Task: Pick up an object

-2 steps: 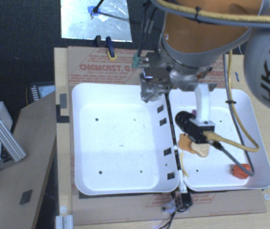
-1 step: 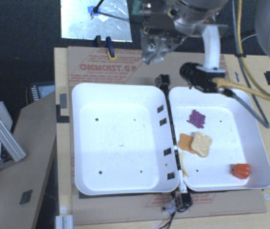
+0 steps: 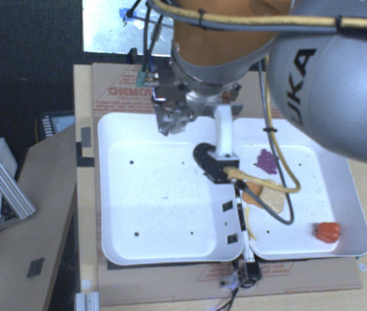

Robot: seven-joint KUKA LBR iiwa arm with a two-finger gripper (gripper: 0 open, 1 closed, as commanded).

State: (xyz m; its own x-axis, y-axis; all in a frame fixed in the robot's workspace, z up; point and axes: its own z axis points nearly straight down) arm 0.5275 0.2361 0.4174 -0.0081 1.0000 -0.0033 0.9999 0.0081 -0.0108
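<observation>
Across the left half of the frame sits the left bin [image 3: 157, 199], its white floor marked by a few small dark specks; under both bins a cardboard sheet [image 3: 115, 96] with red print shows at the upper left; above the left bin's upper rim, toward the frame's centre, hangs the gripper [image 3: 170, 120], and whether it is released or clenched cannot be told from this slant; the grey arm [image 3: 339, 76] with its orange band [image 3: 229, 24] fills the upper right; in the right bin [image 3: 313, 173] lie the things to pick: a flat tan piece [image 3: 268, 198] near the bin's left wall, a purple piece [image 3: 268, 162] just above it, and a red-orange object [image 3: 327, 232] well apart in the lower right corner.
</observation>
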